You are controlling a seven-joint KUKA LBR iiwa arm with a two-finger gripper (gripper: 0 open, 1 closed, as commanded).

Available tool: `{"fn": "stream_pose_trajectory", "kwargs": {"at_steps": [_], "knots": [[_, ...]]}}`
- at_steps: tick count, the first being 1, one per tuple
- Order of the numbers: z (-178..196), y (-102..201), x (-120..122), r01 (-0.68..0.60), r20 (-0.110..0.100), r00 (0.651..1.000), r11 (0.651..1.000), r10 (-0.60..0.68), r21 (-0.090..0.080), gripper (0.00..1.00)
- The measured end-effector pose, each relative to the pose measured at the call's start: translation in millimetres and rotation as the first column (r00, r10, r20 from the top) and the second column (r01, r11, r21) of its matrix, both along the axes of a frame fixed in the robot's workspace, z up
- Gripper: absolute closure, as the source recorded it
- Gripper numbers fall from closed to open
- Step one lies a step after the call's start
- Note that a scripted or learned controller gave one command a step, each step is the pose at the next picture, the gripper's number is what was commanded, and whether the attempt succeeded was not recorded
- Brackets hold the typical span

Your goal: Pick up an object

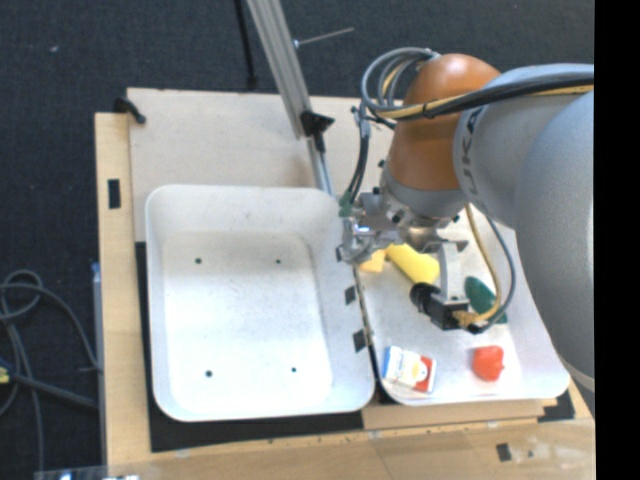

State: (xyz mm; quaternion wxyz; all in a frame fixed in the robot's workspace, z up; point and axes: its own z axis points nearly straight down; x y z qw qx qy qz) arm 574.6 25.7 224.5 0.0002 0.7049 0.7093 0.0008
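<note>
My gripper (358,240) hangs low over the left edge of the right bin (520,368), close to the wall between the two bins. A yellow banana-shaped object (410,262) lies right beside and partly under it, and whether the two touch is hidden by the wrist. Further right, a dark green object (480,291) rests partly behind a cable. A red object (488,362) sits near the front right corner of that bin. At the bin's front left lies a small white box with red and yellow print (409,370).
The left bin (170,218) stands beside the right one, sharing a narrow divider. A slanted metal rail (285,63) runs from the top of the view down to the bins' back edge. The bulky grey arm covers the right bin's back right part.
</note>
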Motion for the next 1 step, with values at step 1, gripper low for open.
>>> {"fn": "stream_pose_trajectory", "kwargs": {"at_steps": [1], "knots": [[16.4, 47.1, 23.7, -0.001, 0.002, 1.0, 1.0, 0.001, 0.001, 1.0]]}}
